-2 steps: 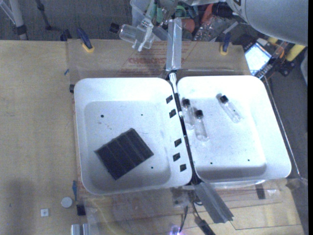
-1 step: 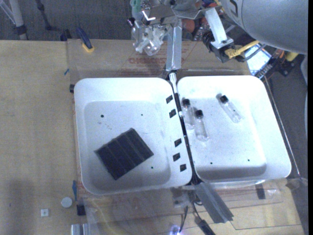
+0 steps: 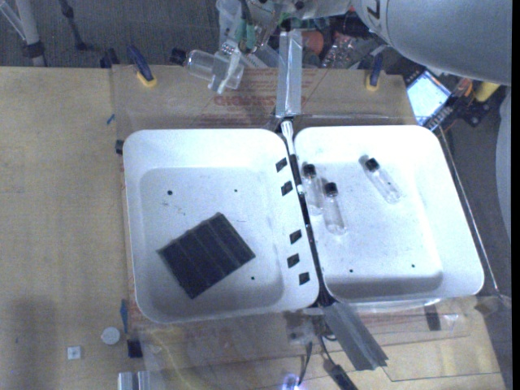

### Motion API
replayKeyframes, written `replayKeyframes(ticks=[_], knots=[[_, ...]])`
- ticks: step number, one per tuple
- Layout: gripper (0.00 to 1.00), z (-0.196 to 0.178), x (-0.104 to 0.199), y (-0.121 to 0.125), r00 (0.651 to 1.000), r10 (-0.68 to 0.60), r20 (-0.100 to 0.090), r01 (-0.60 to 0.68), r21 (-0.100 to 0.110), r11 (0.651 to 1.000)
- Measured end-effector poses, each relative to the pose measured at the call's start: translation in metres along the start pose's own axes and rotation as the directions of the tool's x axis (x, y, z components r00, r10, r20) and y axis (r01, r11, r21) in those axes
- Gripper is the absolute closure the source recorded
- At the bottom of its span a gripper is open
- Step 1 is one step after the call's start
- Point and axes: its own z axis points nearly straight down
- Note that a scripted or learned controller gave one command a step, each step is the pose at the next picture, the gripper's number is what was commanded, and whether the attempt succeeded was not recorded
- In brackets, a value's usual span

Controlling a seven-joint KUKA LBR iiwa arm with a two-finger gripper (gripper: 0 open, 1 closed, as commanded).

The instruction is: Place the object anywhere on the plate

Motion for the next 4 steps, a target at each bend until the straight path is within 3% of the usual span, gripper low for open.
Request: replayKeyframes(ticks=[1,2,4], knots=[[1.00,-0.022,0.020,0.005,0.730,-0.683,0.005,0.683,-0.003,0.730],[1.00,-0.022,-0.012,-0.019,-0.004,-1.000,0.007,1.000,0.002,-0.004],[1.00,-0.048,-0.014,-0.017,0.004,-1.000,0.029,1.000,0.011,0.004]])
